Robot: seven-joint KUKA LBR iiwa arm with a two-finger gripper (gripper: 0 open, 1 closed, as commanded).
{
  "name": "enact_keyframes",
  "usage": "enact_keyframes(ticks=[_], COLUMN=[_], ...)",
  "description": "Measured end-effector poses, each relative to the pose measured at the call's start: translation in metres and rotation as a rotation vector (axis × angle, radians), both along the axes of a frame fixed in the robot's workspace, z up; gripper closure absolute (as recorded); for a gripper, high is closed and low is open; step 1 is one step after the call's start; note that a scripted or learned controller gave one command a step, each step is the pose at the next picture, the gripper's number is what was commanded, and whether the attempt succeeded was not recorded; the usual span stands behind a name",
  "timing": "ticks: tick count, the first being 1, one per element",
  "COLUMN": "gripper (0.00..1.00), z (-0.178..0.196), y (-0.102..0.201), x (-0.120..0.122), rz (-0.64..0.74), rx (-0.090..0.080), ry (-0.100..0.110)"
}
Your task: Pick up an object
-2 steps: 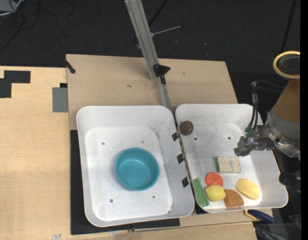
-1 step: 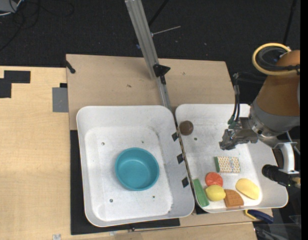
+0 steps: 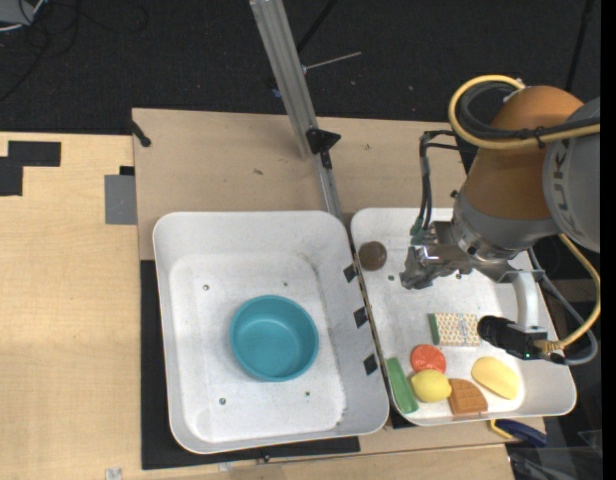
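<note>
Gripper (image 3: 416,273) hovers right of brown ball (image 3: 372,256), approach step; grip state unclear. Lower it onto one object.

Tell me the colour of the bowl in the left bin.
Teal blue bowl, camera view.

Small toys — red tomato (image 3: 427,357), yellow lemon (image 3: 430,386) — lie clustered in the right bin (image 3: 388,230).

Open floor mid right bin (image 3: 383,298); clutter along its near edge: green stick (image 3: 401,384), yellow lemon (image 3: 431,386).
</note>
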State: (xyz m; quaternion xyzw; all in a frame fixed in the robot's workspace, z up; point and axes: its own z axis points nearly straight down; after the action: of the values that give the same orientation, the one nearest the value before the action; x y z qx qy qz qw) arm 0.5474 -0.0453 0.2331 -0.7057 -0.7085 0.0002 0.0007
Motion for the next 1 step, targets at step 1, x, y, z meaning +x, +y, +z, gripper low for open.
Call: enact_keyframes(ticks=[1], gripper=[1.00], z=[0.0078], y=[0.0516], x=[0.0049], rz=[0.000], rx=[-0.001], ry=[-0.001])
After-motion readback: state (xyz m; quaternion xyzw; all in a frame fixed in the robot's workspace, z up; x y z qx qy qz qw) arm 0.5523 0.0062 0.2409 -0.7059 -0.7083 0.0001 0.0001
